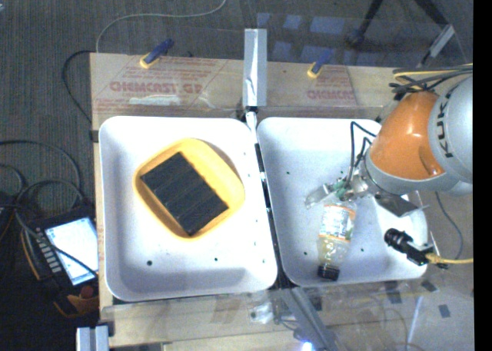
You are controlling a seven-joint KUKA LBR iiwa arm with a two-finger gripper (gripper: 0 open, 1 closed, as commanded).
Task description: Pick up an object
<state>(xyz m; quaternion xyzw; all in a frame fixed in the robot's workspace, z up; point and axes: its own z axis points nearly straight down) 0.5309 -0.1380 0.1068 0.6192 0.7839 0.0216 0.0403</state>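
Hovering end effector [344,186] above bottle [335,230]

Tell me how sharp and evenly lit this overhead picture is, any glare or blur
Camera view: lighting is fairly even and soft; the white bins look bright, slightly washed out; the clear bottle reads hazy against the right bin; the gripper area is small and murky; the bench's lower edge looks smeared with pale reflections.

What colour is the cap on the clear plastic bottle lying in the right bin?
Black. The clear plastic bottle has its cap at the near end, seen in the camera view.
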